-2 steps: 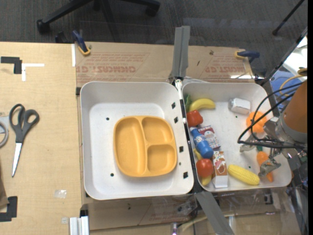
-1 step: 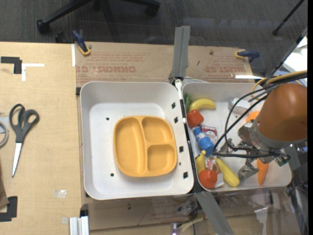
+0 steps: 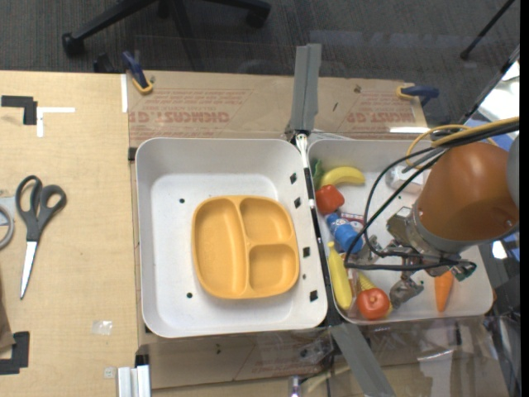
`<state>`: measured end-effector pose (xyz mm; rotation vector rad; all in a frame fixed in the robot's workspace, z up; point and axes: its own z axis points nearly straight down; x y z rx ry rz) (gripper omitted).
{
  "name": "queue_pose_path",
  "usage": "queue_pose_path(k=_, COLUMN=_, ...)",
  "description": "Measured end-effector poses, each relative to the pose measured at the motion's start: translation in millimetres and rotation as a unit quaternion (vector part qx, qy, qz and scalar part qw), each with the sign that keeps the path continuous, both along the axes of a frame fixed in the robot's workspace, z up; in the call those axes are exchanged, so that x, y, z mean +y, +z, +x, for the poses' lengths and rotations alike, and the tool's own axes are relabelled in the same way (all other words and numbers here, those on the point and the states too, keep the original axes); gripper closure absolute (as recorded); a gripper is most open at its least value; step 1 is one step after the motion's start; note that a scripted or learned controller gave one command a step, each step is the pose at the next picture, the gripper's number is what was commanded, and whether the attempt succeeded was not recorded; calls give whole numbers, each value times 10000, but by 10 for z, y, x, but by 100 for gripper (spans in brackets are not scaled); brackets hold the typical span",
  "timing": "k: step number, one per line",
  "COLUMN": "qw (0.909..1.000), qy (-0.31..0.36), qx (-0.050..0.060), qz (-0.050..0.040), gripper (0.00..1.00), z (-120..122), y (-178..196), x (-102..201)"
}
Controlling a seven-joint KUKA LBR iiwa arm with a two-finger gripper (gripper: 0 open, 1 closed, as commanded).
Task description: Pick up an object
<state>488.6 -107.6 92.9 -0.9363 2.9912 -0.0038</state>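
My gripper (image 3: 405,292) hung low in the right bin (image 3: 463,308), near its front edge, and I could not tell whether it was clenched or released, because my orange wrist band (image 3: 463,193) and a tangle of black cables (image 3: 388,251) hid most of it from above. Just to its left, a red tomato (image 3: 374,303) lay by the bin's front-left corner, close to the gripper but not visibly held. An orange carrot (image 3: 444,291) lay just to its right. A long yellow banana (image 3: 339,278) ran along the bin's left wall, with a blue object (image 3: 344,236) and a red pepper (image 3: 330,198) farther back, and a second banana (image 3: 342,175) near the back-left corner. The left bin (image 3: 157,222) carried a yellow divided plate (image 3: 245,246) at its middle. Scissors (image 3: 35,222) lay near the bench's left edge.
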Motion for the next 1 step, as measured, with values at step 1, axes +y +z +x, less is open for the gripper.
queue_pose_path(k=1, qw=9974, qy=-722, qx=9, qz=5, gripper=0, z=946, y=6, x=-110)
